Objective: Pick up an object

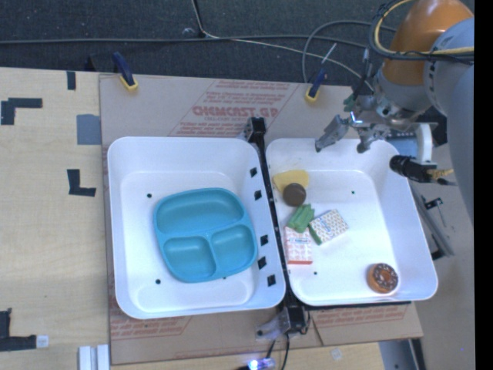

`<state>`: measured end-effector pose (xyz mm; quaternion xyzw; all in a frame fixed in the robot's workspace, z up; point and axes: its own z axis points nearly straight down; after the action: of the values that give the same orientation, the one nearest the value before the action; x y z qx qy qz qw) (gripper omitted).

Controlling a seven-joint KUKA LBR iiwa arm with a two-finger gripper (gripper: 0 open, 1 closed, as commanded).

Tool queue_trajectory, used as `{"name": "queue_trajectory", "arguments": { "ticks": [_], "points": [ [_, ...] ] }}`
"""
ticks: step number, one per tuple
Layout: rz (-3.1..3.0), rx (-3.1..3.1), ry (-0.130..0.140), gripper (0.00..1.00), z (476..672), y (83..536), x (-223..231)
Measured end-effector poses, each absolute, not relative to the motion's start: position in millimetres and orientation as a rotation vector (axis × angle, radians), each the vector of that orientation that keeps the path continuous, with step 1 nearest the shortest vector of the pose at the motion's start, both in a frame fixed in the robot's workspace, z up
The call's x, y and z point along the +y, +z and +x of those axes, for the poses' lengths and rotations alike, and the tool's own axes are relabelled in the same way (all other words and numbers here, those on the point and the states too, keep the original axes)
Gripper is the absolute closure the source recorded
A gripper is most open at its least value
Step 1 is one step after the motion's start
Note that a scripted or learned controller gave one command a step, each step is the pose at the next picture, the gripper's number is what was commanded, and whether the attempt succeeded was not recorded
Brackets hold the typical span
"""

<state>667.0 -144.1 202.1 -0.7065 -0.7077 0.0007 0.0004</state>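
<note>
My gripper hangs over the far rim of the right bin, open, with nothing between its fingers. Below it, along the bin's left side, lie a yellow piece, a brown round piece, a green item, a white patterned packet and a red-and-white packet. A glazed donut sits alone in the near right corner. The gripper touches none of them.
The left bin holds a blue divided plate. Black clips run along the wall between the two bins. Cables loop above the arm's orange band at the upper right.
</note>
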Motion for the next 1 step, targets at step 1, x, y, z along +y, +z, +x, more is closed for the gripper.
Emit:
{"name": "queue_trajectory", "arguments": {
  "ticks": [1],
  "points": [
    [-2.216,-2.22,0.008,0.0,662.5,138.2,-145.8]
  ]
}}
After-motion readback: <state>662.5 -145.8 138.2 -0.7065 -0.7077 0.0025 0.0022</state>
